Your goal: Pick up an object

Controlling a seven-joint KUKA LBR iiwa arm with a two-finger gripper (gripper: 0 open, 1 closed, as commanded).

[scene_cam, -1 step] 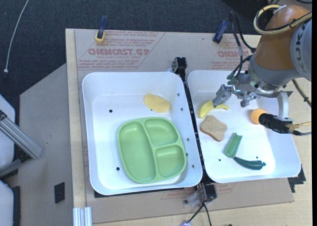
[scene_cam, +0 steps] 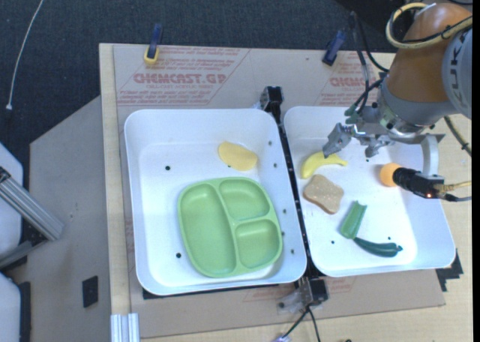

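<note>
From the overhead camera, the gripper (scene_cam: 339,140) hangs low in the right bin (scene_cam: 431,252), its fingers spread apart with nothing between them, just above the upper end of the banana (scene_cam: 322,164). The banana lies against that bin's left wall, and the other pieces are placed off it: bread (scene_cam: 324,193) just below, a green block (scene_cam: 352,220) and a dark green pepper (scene_cam: 379,246) further down and right, an orange ball (scene_cam: 388,174) well to its right beside a black fitting. The banana looks like a light, stiff plastic toy (likely smooth, so it may slip); I'd take it across its thick middle, where the curve is least. The left bin (scene_cam: 146,183) holds a green tray (scene_cam: 227,225) and a yellow chip (scene_cam: 238,156). Both bins sit on a brown board printed with red lettering, over dark carpet, with clamps at the board's far edge.
</note>
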